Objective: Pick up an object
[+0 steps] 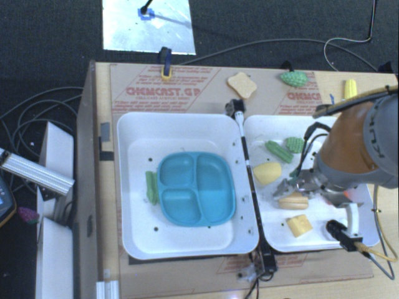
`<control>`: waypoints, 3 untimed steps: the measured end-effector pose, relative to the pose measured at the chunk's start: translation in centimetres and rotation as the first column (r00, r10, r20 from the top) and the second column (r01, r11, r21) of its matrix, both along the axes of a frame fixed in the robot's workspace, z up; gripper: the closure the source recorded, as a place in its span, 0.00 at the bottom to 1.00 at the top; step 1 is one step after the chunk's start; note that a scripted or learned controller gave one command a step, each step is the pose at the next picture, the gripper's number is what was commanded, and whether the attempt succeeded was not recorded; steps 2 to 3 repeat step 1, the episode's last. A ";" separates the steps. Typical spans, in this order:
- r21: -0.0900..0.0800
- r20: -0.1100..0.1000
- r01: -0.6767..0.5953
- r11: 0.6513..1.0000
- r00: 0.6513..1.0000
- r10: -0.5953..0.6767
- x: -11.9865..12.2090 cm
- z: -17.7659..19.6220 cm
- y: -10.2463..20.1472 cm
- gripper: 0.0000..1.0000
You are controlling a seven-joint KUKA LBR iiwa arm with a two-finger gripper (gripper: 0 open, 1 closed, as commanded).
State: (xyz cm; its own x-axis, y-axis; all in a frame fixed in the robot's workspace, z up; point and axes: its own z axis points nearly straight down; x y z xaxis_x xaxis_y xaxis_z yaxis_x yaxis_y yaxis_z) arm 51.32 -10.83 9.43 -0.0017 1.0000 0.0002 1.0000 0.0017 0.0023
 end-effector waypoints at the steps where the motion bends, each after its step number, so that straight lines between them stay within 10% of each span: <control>1: 0.001 0.001 -0.003 1.000 1.000 0.003 2.5 9.1 8.2 1.00; 3: 0.001 0.001 -0.003 1.000 1.000 0.003 2.5 9.1 8.2 1.00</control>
